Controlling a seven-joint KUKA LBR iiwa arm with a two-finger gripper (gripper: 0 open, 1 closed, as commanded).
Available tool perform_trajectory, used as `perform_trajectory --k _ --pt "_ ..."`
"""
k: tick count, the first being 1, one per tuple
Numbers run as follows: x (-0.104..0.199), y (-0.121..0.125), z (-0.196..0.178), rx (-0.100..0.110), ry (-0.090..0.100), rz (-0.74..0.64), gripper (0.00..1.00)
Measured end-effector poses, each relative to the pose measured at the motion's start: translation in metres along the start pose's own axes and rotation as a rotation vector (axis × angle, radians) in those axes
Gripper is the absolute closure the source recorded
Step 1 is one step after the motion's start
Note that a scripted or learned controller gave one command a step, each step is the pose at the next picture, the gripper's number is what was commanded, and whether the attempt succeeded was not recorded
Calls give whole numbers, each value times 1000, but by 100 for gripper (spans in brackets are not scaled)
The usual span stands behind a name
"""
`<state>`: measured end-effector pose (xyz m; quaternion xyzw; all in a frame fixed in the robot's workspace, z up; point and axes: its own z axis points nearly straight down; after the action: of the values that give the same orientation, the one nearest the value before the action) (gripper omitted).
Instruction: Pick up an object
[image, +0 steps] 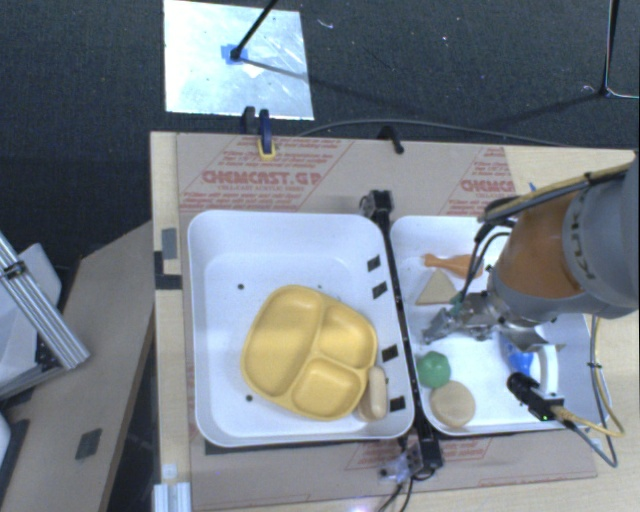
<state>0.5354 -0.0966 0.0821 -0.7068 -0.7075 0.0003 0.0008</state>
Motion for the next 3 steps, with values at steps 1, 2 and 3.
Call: perform_trajectory --k 1,2,3 --pt "0 2 -13 -5 -1 -1 100" --pt "-7 8 -60 -7 -2 -2 100" --pt "-11 16 -122 -10 -3 -3 100"
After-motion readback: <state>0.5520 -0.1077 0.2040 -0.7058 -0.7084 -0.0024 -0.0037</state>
